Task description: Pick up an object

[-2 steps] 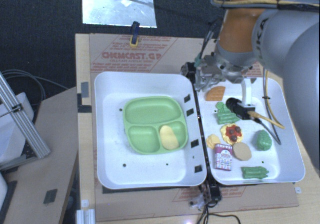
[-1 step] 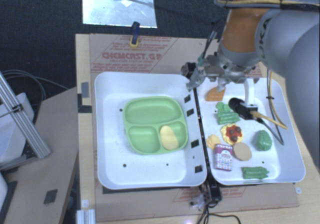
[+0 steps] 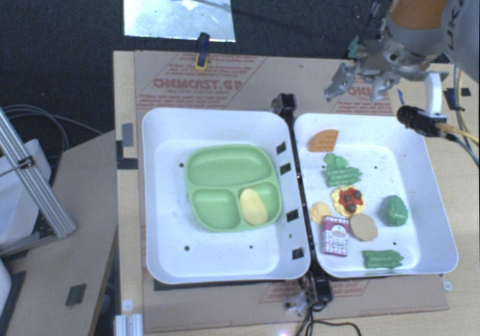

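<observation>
Red print "CHEMCAST GP" on brown board (image 3: 196,84) behind bins; repeated, partly hidden, near arm.

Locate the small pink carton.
The small pink carton lies in the right bin, near its front-left corner, just left of the round tan cookie.

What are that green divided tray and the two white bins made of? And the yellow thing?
The green tray looks like moulded plastic with a soft sheen. The white bins look like smooth plastic too. The yellow piece seems a glossy plastic toy food, though I can't be sure.
</observation>
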`<move>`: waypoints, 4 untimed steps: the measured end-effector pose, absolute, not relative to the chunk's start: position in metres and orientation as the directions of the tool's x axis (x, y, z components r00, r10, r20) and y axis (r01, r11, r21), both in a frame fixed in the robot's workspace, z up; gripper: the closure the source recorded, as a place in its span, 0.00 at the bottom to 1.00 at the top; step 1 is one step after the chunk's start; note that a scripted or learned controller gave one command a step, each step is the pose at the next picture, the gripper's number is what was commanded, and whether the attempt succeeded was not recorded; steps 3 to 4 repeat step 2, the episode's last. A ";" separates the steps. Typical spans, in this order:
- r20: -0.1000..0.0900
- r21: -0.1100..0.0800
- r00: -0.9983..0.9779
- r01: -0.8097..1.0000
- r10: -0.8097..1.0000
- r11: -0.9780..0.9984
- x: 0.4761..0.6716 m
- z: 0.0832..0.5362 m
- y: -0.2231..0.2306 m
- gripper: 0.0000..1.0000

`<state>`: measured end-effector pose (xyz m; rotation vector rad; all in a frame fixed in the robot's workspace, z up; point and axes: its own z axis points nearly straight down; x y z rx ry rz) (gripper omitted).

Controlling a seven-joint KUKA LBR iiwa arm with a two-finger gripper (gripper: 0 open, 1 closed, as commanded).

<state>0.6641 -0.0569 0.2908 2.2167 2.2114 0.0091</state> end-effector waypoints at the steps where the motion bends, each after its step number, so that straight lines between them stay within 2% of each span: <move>1: -0.002 0.003 0.007 1.000 1.000 -0.007 0.549 0.332 -0.105 0.00; 2: 0.001 0.004 -0.007 1.000 1.000 0.007 0.485 0.362 -0.063 0.00; 4: 0.001 0.004 -0.007 1.000 1.000 0.007 0.485 0.362 -0.063 0.00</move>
